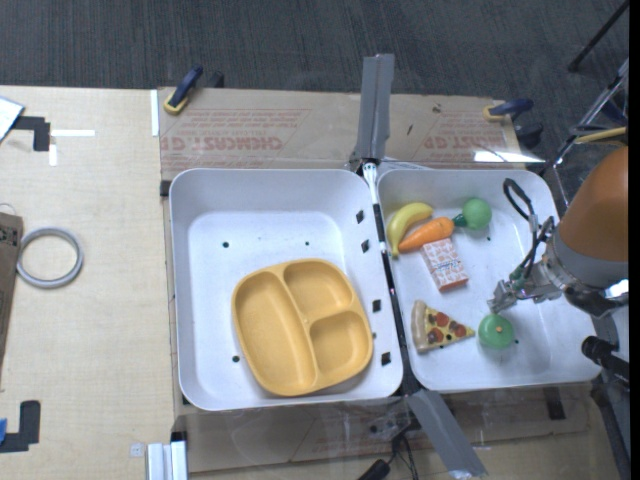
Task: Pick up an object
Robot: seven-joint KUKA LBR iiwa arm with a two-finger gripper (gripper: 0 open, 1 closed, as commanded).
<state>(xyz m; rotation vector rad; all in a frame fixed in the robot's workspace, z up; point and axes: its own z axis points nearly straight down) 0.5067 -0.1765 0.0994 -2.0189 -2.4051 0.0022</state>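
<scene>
Objects for picking lie in the right bin [480, 180], six in all: one toy banana [407, 222] and one toy carrot [426, 232] touching each other near the bin's far left corner, one green ball [476, 213] just beside the carrot's thick end, one small red-and-white carton [445, 265] lying flat toward the middle, one pizza slice [437, 327] near the front left corner, and a second green ball [496, 332] beside the slice. All look like smooth plastic. My gripper [506, 296] hangs just above that second ball, near the bin's right side; its thin metal fingers are too small and tangled with cable for me to tell whether they are apart or together. My arm's orange band is cut off at the right. The left bin [200, 268] carries one yellow three-compartment plate [299, 325] toward its front edge. On the desk's left lies one tape roll [47, 257].
</scene>
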